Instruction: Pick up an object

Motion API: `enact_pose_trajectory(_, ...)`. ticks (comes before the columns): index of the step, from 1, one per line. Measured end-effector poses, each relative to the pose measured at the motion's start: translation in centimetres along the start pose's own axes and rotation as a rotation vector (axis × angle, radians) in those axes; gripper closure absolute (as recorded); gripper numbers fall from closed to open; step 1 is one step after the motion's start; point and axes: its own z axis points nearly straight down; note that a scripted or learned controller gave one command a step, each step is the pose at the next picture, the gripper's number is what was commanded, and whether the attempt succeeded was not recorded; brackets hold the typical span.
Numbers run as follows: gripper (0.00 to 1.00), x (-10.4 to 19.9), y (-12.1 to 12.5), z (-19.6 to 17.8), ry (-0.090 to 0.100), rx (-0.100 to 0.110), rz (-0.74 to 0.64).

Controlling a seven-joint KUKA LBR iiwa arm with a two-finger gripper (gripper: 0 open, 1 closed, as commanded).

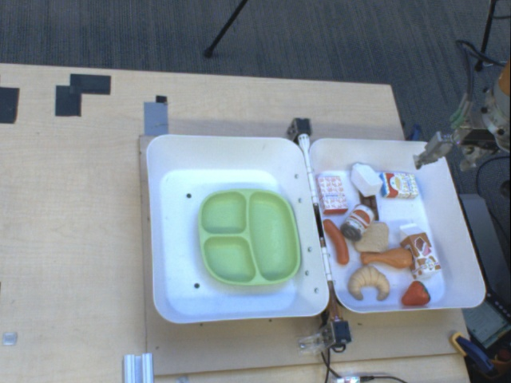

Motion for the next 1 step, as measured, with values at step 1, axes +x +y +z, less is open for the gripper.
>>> enact_pose_trajectory(1,0.00,-1.26,-3.90,15.53,0.001,0.004,0.002)
